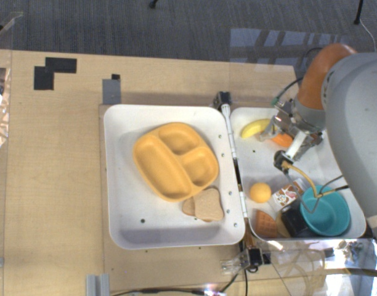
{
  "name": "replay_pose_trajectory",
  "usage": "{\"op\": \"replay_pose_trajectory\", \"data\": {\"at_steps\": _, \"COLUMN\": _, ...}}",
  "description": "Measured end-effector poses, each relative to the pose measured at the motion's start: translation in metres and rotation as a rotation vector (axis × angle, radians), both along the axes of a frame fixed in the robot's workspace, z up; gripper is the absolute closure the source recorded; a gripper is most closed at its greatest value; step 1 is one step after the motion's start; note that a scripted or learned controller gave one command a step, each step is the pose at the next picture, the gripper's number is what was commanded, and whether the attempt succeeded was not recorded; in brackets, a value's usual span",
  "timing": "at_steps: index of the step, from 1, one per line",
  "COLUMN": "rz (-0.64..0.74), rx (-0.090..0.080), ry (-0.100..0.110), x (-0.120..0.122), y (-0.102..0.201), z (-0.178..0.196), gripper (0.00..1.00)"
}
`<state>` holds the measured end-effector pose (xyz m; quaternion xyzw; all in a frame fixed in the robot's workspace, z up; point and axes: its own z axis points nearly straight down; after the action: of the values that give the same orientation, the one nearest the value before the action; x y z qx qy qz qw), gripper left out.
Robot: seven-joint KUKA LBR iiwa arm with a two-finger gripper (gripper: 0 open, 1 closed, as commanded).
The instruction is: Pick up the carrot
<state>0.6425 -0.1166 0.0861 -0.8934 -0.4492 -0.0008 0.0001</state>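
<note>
Camera view, tool (pixel 286 142) over the carrot (pixel 281 140), seemingly touching, grip state unclear.

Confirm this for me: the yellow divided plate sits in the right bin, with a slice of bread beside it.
Not quite. The camera view shows the yellow divided plate in the left bin, not the right one. The slice of bread does lie beside it, at its lower edge.
</note>
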Motion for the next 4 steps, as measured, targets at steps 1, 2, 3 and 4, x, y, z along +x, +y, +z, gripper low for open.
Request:
{"op": "replay_pose_trajectory", "data": {"at_steps": 1, "rz": 0.013, "rx": -0.001, "ry": -0.007, "x": 0.003, "y": 0.002, "z": 0.013, "gripper": 1.0}}
{"op": "replay_pose_trajectory", "data": {"at_steps": 2, "rz": -0.591, "rx": 0.005, "ry": 0.006, "x": 0.028, "y": 0.024, "z": 0.002, "gripper": 1.0}}
{"op": "replay_pose_trajectory", "data": {"at_steps": 3, "rz": -0.689, "rx": 0.002, "ry": -0.002, "x": -0.008, "y": 0.032, "z": 0.002, "gripper": 1.0}}
{"op": "replay_pose_trajectory", "data": {"at_steps": 4, "rz": -0.688, "rx": 0.002, "ry": 0.0, "x": -0.009, "y": 0.032, "z": 0.0, "gripper": 0.0}}
